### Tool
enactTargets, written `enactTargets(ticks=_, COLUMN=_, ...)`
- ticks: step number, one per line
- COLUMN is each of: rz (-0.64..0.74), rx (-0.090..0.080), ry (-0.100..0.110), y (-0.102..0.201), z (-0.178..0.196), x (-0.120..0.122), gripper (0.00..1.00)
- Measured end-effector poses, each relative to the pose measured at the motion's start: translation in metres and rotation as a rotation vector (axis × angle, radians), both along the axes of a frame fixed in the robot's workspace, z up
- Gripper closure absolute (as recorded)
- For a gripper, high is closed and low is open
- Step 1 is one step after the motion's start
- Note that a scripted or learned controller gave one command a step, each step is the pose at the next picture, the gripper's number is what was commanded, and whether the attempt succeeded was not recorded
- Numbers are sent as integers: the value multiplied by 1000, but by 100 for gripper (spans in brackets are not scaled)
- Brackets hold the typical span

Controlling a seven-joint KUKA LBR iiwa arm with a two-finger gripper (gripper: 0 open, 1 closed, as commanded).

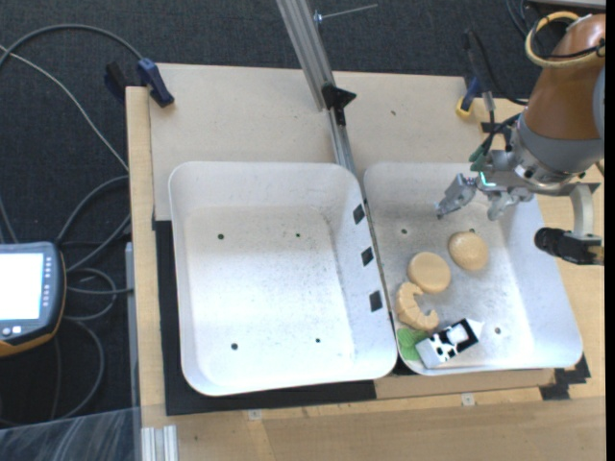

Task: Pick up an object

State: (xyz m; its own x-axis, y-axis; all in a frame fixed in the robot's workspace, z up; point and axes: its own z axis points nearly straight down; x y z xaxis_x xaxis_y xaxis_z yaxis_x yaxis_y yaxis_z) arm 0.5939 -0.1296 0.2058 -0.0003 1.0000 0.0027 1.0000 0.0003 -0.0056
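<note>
**Gripper open above the right bin, nothing in its grasp**

You have the arm [567, 84] reaching in from the right, its orange band high over the upper right corner of the right bin [538, 286]. The gripper [478, 198] hangs over the upper part of that bin. Its two fingers are spread apart, one pointing down-left, the other down on the right, and you can see bare bin floor between them. It has hold of nothing.

The things you could pick all lie in the lower half of the same bin, below the gripper. Nearest is a round tan piece [468, 251], just below and slightly left of the right finger, apart from it. A second round tan piece [430, 272] sits down-left of the first, close beside it. Below that, a curved tan piece [415, 307] lies near the bin's left wall. At the bin's lower edge a black-and-white object [452, 341] rests on or against something pale green [411, 347]; you cannot tell from here exactly how the two overlap.

The left bin [192, 200] stands beside the right one on the surface [240, 113], with only dark specks on its floor. A metal rail [303, 36] slants across the top of the view down to the gap between the bins. A handheld screen [24, 291] lies at the left edge, off the surface.
</note>
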Motion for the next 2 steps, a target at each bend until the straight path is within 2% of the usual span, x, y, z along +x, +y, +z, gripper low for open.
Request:
enactTargets(ticks=1, rz=1, rx=-1, ry=-4, y=0, z=2, x=1, gripper=0)
enactTargets(ticks=2, rz=1, rx=0, ry=2, y=8, z=-58, x=2, gripper=0)
